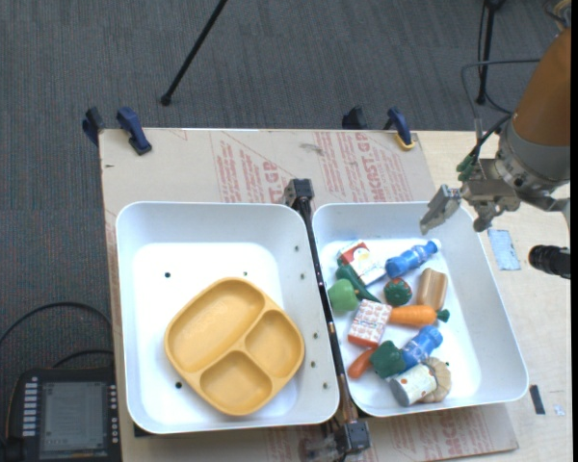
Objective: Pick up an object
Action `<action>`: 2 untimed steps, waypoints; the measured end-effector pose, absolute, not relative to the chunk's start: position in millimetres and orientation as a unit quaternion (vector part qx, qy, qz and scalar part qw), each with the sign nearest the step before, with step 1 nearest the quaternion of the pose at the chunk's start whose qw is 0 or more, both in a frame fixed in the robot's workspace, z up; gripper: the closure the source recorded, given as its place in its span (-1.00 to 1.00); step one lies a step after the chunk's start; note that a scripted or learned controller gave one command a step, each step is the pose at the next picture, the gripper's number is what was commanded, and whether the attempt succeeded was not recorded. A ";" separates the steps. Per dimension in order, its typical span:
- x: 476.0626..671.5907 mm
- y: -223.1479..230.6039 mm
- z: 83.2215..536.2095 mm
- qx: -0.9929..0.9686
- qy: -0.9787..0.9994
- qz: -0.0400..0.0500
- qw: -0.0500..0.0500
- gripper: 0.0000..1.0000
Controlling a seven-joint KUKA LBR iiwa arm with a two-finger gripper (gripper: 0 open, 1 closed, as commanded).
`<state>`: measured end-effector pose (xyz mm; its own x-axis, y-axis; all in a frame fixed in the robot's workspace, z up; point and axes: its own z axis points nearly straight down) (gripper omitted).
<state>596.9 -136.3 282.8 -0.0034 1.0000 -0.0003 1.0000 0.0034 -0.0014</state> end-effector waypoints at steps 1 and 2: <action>615.7 -125.3 104.5 -0.706 -0.708 0.001 0.003 -1.00; 619.4 -88.3 86.2 -0.706 -0.708 0.001 0.002 -1.00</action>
